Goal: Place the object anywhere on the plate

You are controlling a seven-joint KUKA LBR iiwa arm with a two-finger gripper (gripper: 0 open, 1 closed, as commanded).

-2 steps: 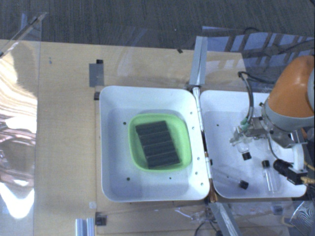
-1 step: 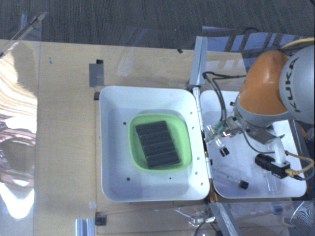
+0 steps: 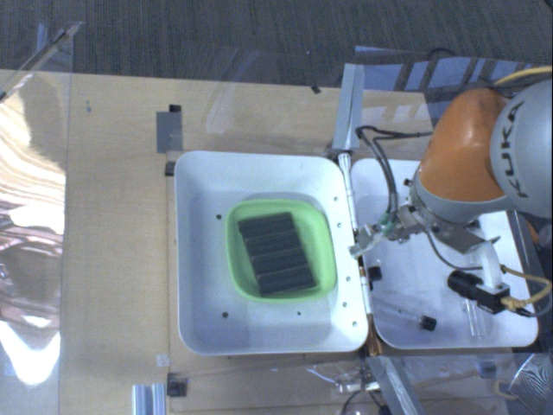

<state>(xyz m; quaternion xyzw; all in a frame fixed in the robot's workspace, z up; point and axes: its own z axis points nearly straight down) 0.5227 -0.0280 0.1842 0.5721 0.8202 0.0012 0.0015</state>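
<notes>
Camera view: dark ribbed rectangular block (image 3: 276,253) already lying on the square lime-green plate (image 3: 323,232) in the left white bin (image 3: 194,258), long axis running top-left to bottom-right, well left of the end effector (image 3: 380,230), state unreadable.

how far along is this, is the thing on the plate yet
Looks done: a dark ribbed object lies flat on the green plate in the left bin, inside the plate's rim. In hand: nothing that I can see; the arm hangs over the right bin, away from the plate, and its gripper is hidden beneath it. Left: apparently nothing but pulling clear.
</notes>
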